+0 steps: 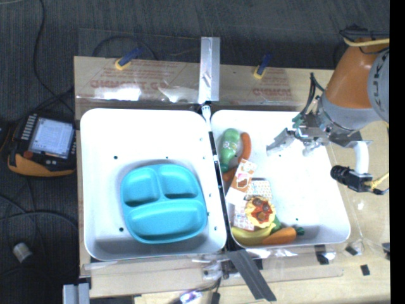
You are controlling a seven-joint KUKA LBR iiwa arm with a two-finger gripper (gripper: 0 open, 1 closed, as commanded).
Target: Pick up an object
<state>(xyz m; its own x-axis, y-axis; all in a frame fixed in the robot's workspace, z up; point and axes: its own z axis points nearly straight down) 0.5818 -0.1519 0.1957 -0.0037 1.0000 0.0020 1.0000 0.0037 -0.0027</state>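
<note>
- Gripper (296, 139) hangs over bare floor in the upper part of the right bin (316, 201), its two fingers spread fairly wide — nothing sits between them, and I can't tell whether the tips touch the bin floor.
- Nearest things to grab lie against the divider, to the gripper's left: a green vegetable (229, 144) with an orange carrot-like piece (245, 145) touching its right side.
- Both look like light, stiff plastic play food — smooth and rounded, so likely to slip unless pinched across the narrow middle.
- Further down the same bin, printed cards (252, 201) lie flat over a banana (253, 235) — thin, hard to get under.
- Left bin (101, 144) holds a blue divided tray (164, 201), too broad for these fingers, I'd judge.
</note>
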